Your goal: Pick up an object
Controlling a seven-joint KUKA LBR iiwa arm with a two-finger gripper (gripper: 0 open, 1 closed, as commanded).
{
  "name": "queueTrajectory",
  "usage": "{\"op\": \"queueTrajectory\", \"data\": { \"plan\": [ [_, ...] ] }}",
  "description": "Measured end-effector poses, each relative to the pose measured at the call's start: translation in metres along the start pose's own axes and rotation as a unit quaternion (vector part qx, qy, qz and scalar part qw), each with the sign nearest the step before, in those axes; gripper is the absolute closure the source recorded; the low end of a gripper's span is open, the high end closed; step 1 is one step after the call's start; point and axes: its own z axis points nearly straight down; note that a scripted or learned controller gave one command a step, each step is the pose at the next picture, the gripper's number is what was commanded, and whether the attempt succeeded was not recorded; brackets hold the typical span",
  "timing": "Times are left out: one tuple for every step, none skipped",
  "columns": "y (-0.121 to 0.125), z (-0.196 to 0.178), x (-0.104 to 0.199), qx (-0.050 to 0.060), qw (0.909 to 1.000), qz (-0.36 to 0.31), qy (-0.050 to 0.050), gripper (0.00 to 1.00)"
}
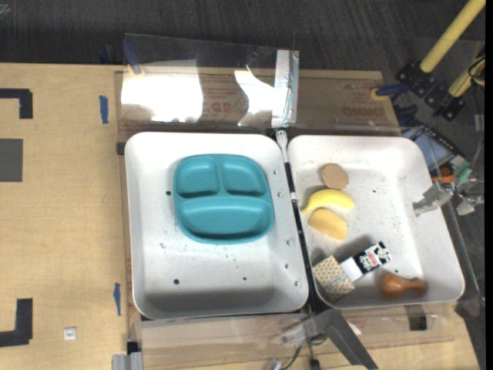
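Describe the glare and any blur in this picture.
Camera view: strong white glare on the clear sheet behind the left bin; soft, even light on both bins, faint shadows; the right edge near the gripper looks blurred.

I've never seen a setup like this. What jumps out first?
The teal tray stands out, lying in the middle of the left bin. The right bin holds a huddle of small things: a banana near its left side, a black-and-white carton below it and a brown drumstick by the near edge.
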Motion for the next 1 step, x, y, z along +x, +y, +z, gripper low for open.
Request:
{"op": "queueTrajectory", "data": {
  "plan": [
    [-0.0141, 0.1669, 0.0607, 0.002, 0.9998, 0.022, 0.001, 0.00]
  ]
}}
